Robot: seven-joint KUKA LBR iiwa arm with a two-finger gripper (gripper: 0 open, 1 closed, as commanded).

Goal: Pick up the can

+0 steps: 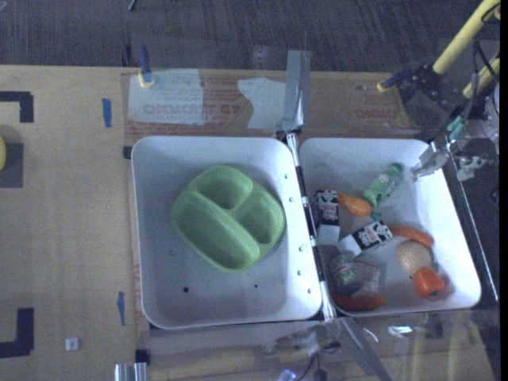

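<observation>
Two shallow white bins sat side by side on the wooden bench (63, 236). The left bin (151, 284) held a green divided tray (228, 217), lying at a tilt across its middle. The right bin (464, 280) carried a jumble of small goods: the can (344, 271), with a greenish label, lay on its side near the bin's lower left corner, resting against a red item (361, 301) along the bottom wall. Just above it stood two small black-and-white cartons, one (326, 205) by the bin's left wall and the other (372, 235) near the middle. An orange carrot-like piece (355, 205) lay touching the upper carton, and a green bottle (382, 184) lay tilted toward the upper middle. At lower right were a pale round item (413, 256), a slim orange-red piece (411, 233) above it and an orange-red lump (429, 283) below. The gripper (432, 159) hung at the upper right corner of that bin, well apart from the can, with nothing seen between its fingers; whether the pincer was open or closed could not be told from where I stood. Blue tape marks (106, 111) dotted the bench at upper left.
</observation>
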